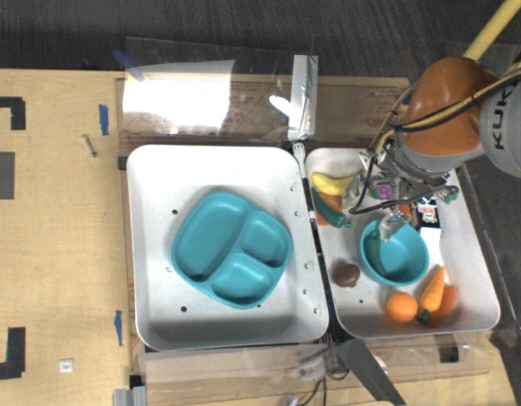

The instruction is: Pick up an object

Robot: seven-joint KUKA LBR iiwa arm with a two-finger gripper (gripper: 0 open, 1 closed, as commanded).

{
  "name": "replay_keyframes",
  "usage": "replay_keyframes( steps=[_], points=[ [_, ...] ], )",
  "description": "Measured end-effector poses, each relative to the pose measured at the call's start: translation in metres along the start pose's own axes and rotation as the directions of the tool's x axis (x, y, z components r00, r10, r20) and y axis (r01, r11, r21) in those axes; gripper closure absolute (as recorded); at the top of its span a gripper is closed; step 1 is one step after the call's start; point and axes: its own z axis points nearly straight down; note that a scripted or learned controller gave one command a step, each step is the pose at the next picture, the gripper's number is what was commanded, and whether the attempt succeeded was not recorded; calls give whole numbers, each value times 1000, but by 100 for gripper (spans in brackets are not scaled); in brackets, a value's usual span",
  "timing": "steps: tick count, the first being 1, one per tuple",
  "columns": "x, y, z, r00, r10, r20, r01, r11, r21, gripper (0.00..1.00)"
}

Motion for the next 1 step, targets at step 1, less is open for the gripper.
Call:
replay_keyframes(
  steps=[1],
  points=[
    [-4, 20, 1, 999, 48, 8, -48, 999, 0, 0]
  ],
)
